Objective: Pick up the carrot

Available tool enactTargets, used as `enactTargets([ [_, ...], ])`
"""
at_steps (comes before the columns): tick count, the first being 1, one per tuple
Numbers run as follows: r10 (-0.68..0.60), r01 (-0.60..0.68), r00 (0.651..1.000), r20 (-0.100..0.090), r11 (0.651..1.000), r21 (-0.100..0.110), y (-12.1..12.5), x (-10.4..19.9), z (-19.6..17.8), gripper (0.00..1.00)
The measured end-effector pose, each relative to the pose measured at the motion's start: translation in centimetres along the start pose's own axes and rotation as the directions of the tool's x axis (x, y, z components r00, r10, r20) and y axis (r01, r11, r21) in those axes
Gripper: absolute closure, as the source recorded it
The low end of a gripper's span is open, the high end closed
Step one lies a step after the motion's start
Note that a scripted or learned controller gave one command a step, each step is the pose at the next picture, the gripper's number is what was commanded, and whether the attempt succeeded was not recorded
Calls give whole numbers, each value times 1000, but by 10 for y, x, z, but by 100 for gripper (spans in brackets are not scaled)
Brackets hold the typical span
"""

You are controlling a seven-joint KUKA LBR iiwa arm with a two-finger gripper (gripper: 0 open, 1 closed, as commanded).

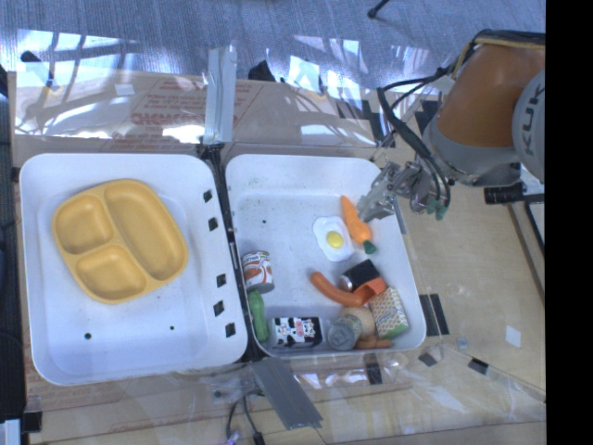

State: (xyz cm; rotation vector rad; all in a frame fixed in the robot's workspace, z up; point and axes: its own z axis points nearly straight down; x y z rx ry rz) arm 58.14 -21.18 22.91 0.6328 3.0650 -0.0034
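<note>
Reaching from the right, pincer (378, 204) low beside the carrot (355, 222).

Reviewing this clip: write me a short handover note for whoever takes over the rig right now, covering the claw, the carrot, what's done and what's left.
Claw: low over the right bin, near its right wall, right beside the top end of the carrot. Whether it is open or closed cannot be told from the camera view.
Carrot: lying in the right bin, next to the fried egg toy, green end toward the front of the bin. It looks to be resting on the bin floor.
Done: the arm has reached the carrot.
Left: confirm a grip on the carrot and lift it out.
The yellow divided plate sits in the left bin.
</note>
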Motion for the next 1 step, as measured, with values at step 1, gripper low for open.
enactTargets([
  [1,262,-262,965,-13,965,3,58,40,29,100],
])
